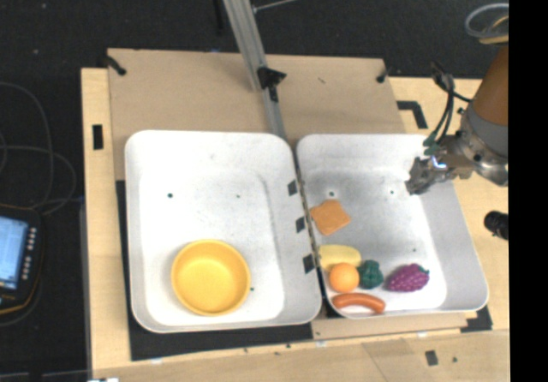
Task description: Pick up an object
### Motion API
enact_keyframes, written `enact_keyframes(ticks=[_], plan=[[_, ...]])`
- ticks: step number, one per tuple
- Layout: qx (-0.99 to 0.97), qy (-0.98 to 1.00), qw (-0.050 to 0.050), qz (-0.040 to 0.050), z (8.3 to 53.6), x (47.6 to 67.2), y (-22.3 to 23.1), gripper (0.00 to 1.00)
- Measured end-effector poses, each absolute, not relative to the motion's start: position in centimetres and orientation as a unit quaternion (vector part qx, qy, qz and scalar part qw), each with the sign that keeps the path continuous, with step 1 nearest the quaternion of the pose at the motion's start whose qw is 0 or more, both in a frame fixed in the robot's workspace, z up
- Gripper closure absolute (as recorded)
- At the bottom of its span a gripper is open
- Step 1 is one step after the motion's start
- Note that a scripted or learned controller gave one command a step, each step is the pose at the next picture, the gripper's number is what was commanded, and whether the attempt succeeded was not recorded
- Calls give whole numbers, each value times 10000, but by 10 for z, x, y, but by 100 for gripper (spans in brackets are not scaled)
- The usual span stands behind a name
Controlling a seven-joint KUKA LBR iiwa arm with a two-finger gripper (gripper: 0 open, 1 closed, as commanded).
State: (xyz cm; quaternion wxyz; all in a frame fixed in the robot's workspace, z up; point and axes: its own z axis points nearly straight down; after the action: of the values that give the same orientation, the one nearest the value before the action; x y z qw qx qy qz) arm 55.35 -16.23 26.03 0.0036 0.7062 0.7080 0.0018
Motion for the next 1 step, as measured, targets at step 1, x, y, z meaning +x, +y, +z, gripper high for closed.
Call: enact_keyframes(ticks=[1], plan=[[7059, 7083, 24, 12, 287, 555, -164, 100]])
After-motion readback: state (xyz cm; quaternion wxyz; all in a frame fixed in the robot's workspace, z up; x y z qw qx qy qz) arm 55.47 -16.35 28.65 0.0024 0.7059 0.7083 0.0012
